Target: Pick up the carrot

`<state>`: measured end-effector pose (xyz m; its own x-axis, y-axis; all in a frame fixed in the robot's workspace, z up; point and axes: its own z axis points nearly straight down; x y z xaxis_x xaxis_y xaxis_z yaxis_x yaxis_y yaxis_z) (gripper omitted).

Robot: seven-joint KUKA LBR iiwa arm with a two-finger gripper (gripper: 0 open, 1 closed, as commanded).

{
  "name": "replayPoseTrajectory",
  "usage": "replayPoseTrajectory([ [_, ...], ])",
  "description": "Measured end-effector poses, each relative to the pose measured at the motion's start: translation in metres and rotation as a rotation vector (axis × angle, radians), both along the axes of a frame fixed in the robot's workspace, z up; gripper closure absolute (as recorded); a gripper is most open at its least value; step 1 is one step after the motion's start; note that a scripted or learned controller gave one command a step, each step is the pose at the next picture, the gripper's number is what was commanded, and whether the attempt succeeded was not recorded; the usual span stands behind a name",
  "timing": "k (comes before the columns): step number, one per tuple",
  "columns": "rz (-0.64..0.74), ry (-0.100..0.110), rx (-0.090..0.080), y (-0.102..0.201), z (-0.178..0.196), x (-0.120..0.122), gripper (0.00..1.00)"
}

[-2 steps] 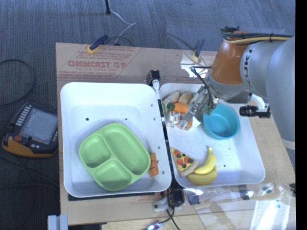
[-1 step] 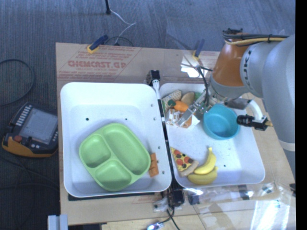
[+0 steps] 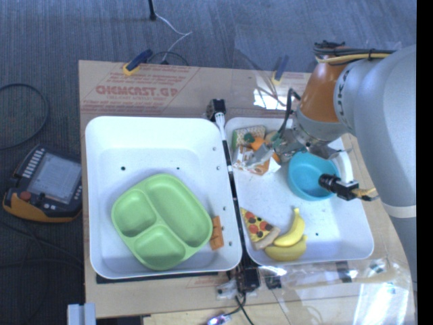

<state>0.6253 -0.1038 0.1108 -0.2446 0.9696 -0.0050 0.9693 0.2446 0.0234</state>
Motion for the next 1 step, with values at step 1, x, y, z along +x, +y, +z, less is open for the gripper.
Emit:
replayPoseTrajectory([
  [1,-0.001,-0.036,-0.016,-0.0036,0.0199,0.0088,1.00],
])
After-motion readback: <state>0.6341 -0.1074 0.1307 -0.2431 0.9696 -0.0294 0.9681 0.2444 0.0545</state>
